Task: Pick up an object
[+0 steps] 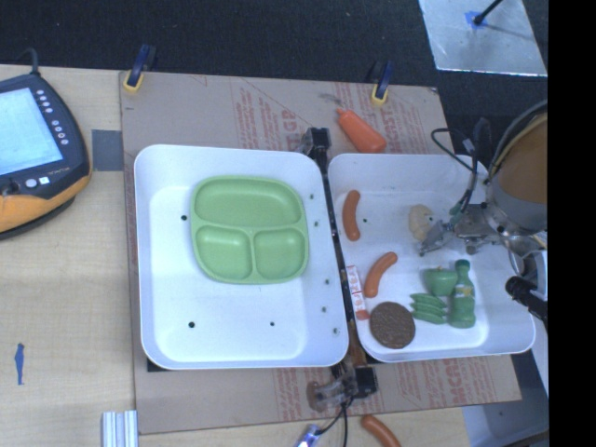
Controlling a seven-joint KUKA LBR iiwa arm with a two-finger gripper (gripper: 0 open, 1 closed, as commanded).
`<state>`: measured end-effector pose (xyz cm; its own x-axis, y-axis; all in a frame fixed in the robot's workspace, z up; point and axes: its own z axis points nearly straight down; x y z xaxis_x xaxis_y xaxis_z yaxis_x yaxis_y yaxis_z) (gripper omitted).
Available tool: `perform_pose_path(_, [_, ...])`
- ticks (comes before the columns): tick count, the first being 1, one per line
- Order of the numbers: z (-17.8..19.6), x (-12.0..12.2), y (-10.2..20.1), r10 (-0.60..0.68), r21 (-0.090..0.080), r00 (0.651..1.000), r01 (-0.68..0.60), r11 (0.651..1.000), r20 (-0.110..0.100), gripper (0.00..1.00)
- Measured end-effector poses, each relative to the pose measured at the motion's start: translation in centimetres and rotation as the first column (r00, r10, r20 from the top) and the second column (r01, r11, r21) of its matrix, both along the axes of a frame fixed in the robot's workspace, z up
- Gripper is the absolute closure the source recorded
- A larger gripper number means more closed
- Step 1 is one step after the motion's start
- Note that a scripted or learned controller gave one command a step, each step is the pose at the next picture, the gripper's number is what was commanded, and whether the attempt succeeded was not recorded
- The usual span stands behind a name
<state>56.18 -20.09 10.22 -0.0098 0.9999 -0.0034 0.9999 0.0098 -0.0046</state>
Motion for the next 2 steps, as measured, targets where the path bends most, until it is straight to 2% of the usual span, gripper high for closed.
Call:
perform_pose_path(1, [-1.0,2.6,5.8,-0.003,0.001,1.0,0.003,1.0,0.004,0.0])
perform_pose_path(2, [-1.0,9.5,3.5,-0.005,0.004,1.0,0.005,1.0,0.002,0.0])
